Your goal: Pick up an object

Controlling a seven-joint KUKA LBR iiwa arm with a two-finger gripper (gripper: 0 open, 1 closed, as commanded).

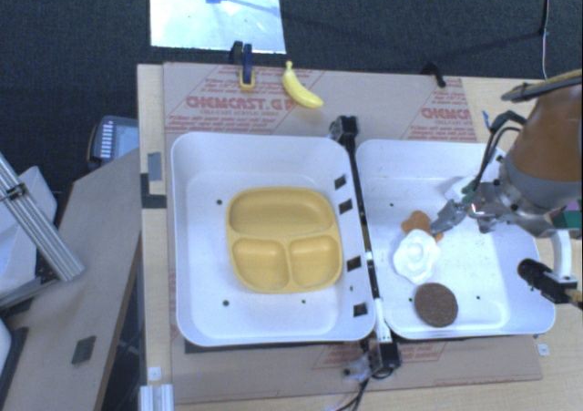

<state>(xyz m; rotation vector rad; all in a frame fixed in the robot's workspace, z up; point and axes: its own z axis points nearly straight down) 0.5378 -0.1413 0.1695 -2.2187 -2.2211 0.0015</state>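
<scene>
Dark carpet surrounds the bench (155, 309), whose top carries a printed board and two shallow white bins set side by side, their inner rims touching along a clipped seam. Left bin (196, 245): a yellow three-compartment tray (278, 238) lies at its centre, with bare floor on all four sides up to the walls. Right bin (396, 172): the arm (547, 149) enters over its right rim, and the gripper (448, 218) sits low at mid-bin, its dark fingers together at the tip, nothing seen between them. Just left of that tip lies a small orange piece (417, 220); a white lumpy object (415, 256) touches it from the near side. A brown disc (437, 304) rests near the front wall. Far-left floor of this bin is bare. A banana (301, 88) lies outside, beyond the left bin's far rim.
</scene>
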